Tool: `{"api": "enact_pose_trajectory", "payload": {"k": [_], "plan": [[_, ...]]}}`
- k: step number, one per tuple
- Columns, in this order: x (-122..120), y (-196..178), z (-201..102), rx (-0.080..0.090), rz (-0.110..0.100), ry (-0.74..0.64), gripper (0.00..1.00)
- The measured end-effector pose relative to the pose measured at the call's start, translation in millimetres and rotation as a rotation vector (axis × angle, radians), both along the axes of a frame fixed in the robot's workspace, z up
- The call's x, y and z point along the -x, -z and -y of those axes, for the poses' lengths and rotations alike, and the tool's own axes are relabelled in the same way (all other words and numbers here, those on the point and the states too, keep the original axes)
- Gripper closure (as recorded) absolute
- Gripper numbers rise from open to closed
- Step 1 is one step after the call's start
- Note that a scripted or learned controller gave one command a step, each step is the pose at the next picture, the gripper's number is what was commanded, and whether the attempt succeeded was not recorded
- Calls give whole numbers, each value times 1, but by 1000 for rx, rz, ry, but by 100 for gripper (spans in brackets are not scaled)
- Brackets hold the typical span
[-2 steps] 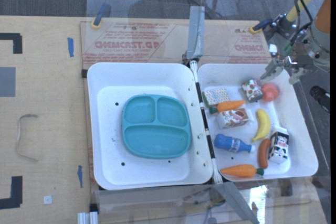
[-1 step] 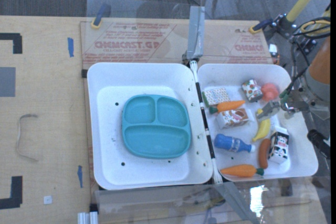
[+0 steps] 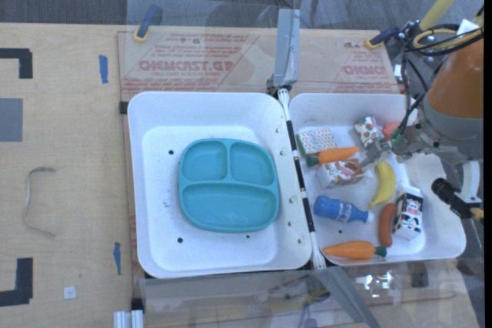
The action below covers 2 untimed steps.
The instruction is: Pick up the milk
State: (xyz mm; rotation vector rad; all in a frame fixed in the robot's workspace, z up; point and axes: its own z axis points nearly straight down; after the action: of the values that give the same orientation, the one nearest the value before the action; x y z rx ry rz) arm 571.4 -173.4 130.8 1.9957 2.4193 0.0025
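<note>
The milk stands in the right bin, near its front right corner, with a sausage touching its left side and a banana just beyond that. The gripper hovers behind the milk, over the banana's far end; whether its fingers are spread or closed I cannot tell. To grasp well, it should probably come toward the front right corner, centre over the carton, and close across its narrow sides, keeping one finger clear of the sausage and the bin wall.
</note>
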Motion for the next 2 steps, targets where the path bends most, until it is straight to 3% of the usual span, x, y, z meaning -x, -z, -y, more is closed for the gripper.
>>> {"api": "enact_pose_trajectory", "payload": {"k": [1,2], "plan": [[81,-26,52,-3,-6,109,0],[83,34,45,-8,15,5,0]]}}
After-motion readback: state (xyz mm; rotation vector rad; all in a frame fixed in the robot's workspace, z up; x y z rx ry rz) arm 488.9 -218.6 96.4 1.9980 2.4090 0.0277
